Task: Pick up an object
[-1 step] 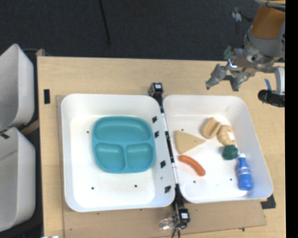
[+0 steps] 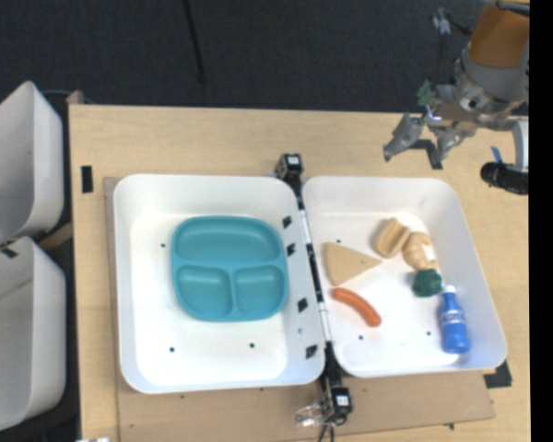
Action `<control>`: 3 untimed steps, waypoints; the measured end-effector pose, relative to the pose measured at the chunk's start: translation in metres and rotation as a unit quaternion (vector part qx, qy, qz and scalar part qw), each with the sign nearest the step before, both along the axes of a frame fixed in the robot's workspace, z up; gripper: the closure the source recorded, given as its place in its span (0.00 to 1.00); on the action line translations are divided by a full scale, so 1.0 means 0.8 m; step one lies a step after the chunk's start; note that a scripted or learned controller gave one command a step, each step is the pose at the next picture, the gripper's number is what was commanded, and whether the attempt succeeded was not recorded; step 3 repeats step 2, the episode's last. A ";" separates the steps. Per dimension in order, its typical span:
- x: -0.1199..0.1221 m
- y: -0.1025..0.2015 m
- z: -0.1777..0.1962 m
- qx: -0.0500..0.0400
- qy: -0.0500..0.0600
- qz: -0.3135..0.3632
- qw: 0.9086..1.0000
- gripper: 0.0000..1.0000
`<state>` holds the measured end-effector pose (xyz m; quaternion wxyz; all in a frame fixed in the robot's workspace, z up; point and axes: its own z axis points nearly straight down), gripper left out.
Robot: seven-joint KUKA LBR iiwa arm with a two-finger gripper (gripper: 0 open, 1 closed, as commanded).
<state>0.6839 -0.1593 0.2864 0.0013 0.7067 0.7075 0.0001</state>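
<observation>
My gripper hangs above the bench just behind the right bin's far rim, fingers spread open with nothing between them. In that bin lie a tan wedge, an orange-red sausage, a tan bread roll, a smaller beige piece, a dark green lump and a blue bottle with a white cap. All of them sit well in front of and below the gripper.
The left bin holds a teal divided plate. A black clip sits where the two bins meet at the back. White containers stand off the bench at the left.
</observation>
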 end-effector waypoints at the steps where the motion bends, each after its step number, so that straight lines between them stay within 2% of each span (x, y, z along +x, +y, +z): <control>1: 0.004 -0.005 -0.075 0.000 0.001 -0.001 1.000 0.00; 2: 0.002 -0.006 -0.152 0.000 0.001 -0.002 1.000 0.00; 3: 0.002 -0.006 -0.152 0.000 0.001 -0.002 1.000 0.00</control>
